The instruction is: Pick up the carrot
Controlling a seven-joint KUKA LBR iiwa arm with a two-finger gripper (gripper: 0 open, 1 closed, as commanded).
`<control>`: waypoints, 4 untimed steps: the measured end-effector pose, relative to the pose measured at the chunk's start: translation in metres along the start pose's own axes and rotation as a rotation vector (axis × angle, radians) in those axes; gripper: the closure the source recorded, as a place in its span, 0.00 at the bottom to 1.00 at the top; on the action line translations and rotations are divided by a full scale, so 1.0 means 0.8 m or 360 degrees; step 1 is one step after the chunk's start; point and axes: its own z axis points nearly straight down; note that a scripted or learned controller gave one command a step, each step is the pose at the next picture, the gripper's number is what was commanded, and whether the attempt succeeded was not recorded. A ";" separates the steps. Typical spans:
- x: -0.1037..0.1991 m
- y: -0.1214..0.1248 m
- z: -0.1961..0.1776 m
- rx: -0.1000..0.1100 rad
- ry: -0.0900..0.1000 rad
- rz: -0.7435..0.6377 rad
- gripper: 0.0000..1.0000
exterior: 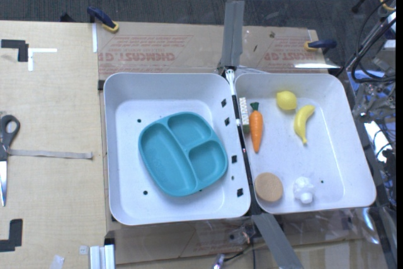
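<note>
**Carrot waiting by the bin's left wall**

In the left bin point(119, 135) a blue plate point(182, 153) is seen. The carrot point(256, 127) lies in the right bin point(340, 135), close against its left wall, leaves pointing away from the camera. A lemon point(286, 100), a banana point(304, 122), a tan disc point(269, 187) and a white lump point(304, 189) lie apart from it. The gripper's state cannot be told. A descent over the carrot's middle is advised, closing across its width, with room kept from the wall.

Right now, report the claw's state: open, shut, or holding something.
Claw: cannot be told.
The carrot lies loose in the right bin, by its left wall.
</note>
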 end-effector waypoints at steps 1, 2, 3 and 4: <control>0.069 0.023 -0.001 0.0000 -0.0001 -0.0319 1.00; 0.066 0.021 -0.013 0.0006 -0.0008 -0.0313 1.00; 0.064 0.019 -0.024 0.0012 -0.0015 -0.0306 1.00; 0.062 0.017 -0.036 0.0019 -0.0023 -0.0300 1.00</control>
